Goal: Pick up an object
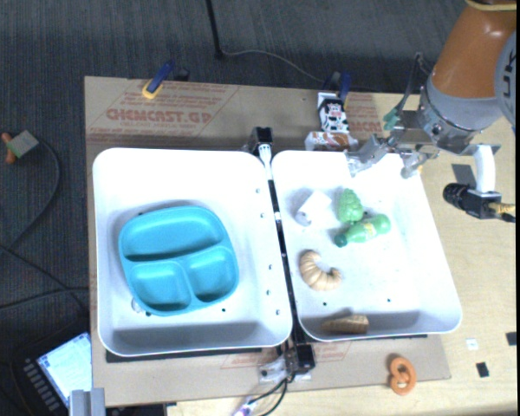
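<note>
Arm reaches in, hand spread open.

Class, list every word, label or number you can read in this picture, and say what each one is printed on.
"CHEMCAST GP", red print, a little blurred: on the brown board behind the left white bin.
Black-and-white printed tag at the board's far edge: too small to read.
Letters on the arm's grey housing: cut off, unreadable.

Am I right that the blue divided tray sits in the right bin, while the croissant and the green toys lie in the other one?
Not quite: the camera view shows the blue divided tray in the left bin. The croissant and green toys lie in the right bin.
</note>
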Tool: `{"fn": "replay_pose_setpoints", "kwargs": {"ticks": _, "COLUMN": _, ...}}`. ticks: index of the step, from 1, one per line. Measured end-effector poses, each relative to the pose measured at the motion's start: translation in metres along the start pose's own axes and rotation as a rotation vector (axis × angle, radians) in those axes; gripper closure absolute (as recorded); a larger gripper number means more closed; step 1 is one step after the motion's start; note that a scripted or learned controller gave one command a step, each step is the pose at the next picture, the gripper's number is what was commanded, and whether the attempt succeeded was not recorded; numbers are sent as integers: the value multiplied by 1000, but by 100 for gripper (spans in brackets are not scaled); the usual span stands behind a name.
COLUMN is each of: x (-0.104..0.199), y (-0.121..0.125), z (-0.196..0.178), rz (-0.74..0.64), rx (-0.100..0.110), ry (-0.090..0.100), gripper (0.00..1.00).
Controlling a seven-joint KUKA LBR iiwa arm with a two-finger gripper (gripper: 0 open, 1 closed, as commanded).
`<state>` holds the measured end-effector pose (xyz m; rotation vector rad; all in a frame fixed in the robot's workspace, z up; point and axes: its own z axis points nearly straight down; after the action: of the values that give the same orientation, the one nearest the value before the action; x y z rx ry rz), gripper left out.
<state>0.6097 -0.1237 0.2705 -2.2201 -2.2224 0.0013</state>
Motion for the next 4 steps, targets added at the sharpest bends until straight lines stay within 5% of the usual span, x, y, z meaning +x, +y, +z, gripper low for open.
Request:
{"fn": "replay_pose_setpoints", "kwargs": {"ticks": 1, "x": 12, "y": -23, "z": 142, "rz": 0, "rx": -2, "ry": 0, "gripper": 0}}
{"fn": "replay_pose_setpoints", "kwargs": {"ticks": 2, "x": 16, "y": -69, "z": 172, "rz": 1, "rx": -1, "ry": 0, "gripper": 0}}
{"fn": "replay_pose_setpoints", "kwargs": {"ticks": 3, "x": 21, "y": -43, "z": 175, "rz": 0, "rx": 0, "ry": 0, "gripper": 0}}
{"fn": "replay_pose_setpoints", "kwargs": {"ticks": 4, "x": 21, "y": -43, "z": 166, "rz": 1, "rx": 1, "ry": 0, "gripper": 100}}
